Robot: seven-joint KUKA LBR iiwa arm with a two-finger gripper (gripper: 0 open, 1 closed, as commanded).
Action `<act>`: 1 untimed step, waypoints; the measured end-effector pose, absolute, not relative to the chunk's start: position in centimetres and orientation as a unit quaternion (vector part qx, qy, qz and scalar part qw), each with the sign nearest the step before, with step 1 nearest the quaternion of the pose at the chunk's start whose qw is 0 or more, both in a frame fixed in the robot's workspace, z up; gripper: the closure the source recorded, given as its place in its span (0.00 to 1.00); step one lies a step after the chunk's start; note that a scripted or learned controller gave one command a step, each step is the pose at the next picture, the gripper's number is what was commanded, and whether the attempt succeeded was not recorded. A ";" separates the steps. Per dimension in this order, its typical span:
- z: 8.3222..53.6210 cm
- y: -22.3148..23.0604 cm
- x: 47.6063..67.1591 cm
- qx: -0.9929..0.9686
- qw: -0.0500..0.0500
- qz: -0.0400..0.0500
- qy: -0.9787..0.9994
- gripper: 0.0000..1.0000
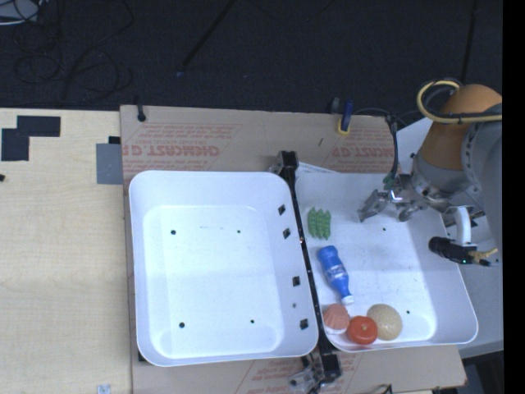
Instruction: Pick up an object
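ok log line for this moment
gripper over right bin, far end | holding nothing | blue bottle, tomato, green piece lying in bin

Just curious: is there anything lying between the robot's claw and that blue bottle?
No. The camera view shows bare white bin floor between the gripper and the blue bottle.

- Two shallow white bins are counted, a left bin [148, 220] and a right bin [447, 298], set side by side.
- One blue bottle [333, 271] is counted in the right bin.
- One green ridged item [318, 222] is counted.
- One red tomato-like ball [362, 329] is counted.
- One tan round item [385, 319] is counted.
- One pale pink round item [335, 317] is counted.
- One grey arm [459, 150] with one gripper [385, 206] is counted.
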State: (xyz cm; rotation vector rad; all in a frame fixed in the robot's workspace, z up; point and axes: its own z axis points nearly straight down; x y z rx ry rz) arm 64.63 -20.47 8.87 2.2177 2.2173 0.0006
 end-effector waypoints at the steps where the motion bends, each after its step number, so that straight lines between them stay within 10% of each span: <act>1: 8.7 -18.7 60.8 0.708 -0.003 -0.001 0.706 0.00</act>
